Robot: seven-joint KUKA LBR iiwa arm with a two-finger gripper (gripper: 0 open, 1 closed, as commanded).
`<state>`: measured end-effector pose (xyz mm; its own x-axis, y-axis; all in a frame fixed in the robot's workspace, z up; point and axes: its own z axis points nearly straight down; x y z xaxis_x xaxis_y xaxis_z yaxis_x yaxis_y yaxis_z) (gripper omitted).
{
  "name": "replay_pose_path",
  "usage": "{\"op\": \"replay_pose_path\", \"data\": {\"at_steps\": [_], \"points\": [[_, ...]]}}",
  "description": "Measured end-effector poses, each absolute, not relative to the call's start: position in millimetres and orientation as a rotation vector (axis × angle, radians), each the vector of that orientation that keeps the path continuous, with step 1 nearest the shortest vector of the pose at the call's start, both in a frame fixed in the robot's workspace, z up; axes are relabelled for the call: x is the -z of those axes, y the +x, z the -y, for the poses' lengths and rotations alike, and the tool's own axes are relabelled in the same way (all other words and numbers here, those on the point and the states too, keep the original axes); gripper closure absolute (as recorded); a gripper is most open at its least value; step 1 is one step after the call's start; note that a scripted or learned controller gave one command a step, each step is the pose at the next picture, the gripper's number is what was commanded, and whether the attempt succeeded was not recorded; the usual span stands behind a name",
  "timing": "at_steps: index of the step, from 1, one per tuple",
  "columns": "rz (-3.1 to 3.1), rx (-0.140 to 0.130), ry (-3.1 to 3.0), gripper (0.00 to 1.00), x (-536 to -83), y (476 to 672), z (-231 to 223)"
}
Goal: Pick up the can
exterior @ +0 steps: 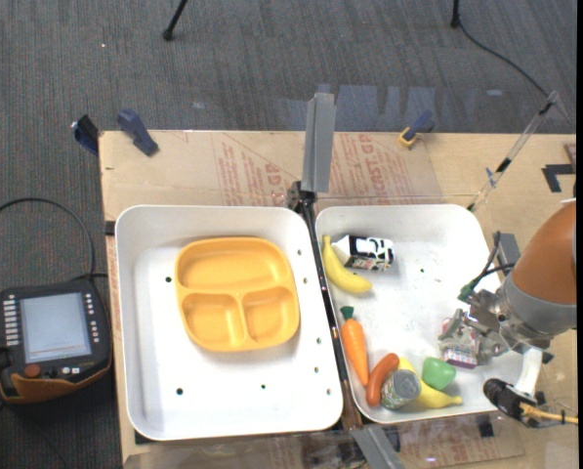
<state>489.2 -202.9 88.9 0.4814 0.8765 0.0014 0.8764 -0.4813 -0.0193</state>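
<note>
Can (400,389), a small grey metal cylinder lying tipped with its round end toward the camera, sits near the front wall of the right shallow white bin (437,225), at about six o'clock in that bin. A red sausage-shaped toy (381,377) touches it at nine o'clock, and a yellow banana (436,397) with a green apple-like toy (438,371) resting on it lies just beside it at three o'clock. An orange toy carrot with a green top (354,341) lies at eleven o'clock from it. Farther back are a second yellow banana (344,268) and a small black-and-white carton (369,252). The gripper (464,338) hovers at the bin's right side, at two o'clock from the can and apart from it; its metal parts blur together, so whether the jaws are spread or closed cannot be told. The left white bin (145,360) holds a yellow three-compartment plastic plate (238,291).
</note>
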Motion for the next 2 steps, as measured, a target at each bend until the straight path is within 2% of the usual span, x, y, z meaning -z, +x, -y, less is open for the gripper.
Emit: {"op": "replay_pose_path", "data": {"at_steps": [1, 2], "points": [[1.420, -0.011, -2.795, 1.00, -178.5, 544.7, 172.6], [1.420, -0.012, -2.795, 0.00, -178.4, 544.6, 172.7]]}}
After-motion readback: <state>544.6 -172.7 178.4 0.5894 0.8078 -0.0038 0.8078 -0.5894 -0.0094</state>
